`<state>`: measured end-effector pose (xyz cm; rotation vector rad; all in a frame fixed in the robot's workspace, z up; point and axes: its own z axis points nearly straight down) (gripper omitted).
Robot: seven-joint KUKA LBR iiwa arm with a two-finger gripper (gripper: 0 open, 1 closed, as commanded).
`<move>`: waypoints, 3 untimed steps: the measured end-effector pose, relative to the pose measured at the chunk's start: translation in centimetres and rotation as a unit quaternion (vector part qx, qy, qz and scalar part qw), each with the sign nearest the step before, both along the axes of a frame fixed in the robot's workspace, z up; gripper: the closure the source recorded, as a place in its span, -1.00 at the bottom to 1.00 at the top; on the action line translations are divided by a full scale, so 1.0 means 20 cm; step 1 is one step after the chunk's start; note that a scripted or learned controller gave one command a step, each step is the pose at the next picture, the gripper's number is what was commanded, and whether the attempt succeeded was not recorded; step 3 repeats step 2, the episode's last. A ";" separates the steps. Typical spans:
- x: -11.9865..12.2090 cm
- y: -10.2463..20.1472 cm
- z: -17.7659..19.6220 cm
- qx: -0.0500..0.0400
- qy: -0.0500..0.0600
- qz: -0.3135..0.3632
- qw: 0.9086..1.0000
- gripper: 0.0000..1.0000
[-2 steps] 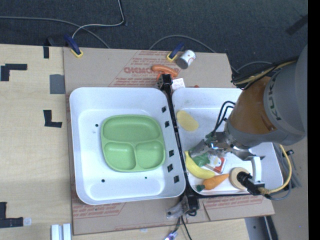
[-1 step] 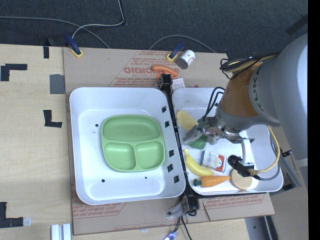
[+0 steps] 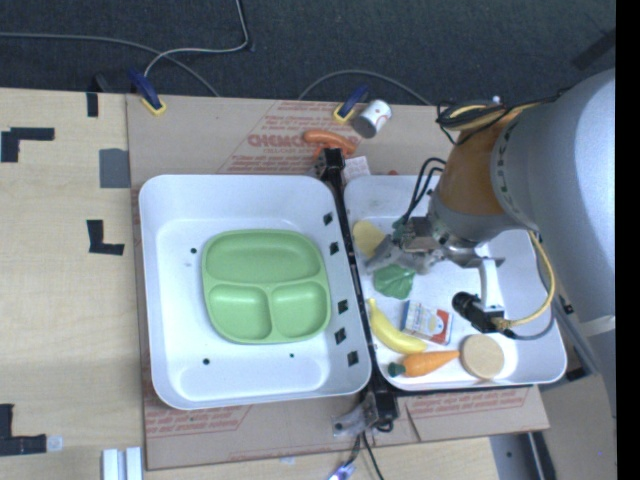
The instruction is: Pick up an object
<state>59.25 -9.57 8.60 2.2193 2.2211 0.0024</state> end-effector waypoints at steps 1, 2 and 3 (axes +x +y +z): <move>-0.11 -0.03 0.00 -0.001 -0.001 0.000 1.000 -1.00; -0.11 -0.03 0.05 -0.001 -0.001 0.000 1.000 1.00; -0.11 -0.03 0.05 -0.001 -0.001 0.000 1.000 1.00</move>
